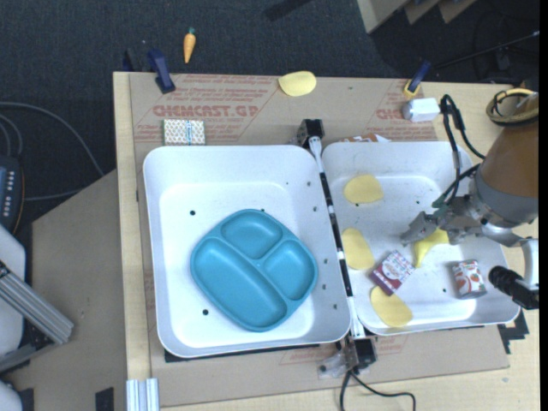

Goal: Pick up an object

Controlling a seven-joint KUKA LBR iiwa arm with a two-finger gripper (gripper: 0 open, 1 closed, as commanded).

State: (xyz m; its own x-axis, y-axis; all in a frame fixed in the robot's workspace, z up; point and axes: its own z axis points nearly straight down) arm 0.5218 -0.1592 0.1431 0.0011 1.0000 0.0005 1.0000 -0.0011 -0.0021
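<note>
Here, the robot's hand (432,228), its grip state impossible to tell, hovered just above a yellow piece (430,245) in the right bin (390,157); descent and closing apparently came next.

End effector (431,227) apparently touches a yellow piece (431,245) (right bin (377,156)), beside red packet (393,269).

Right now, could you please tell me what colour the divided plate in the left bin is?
The divided plate is light blue, seen clearly in the camera view.
</note>
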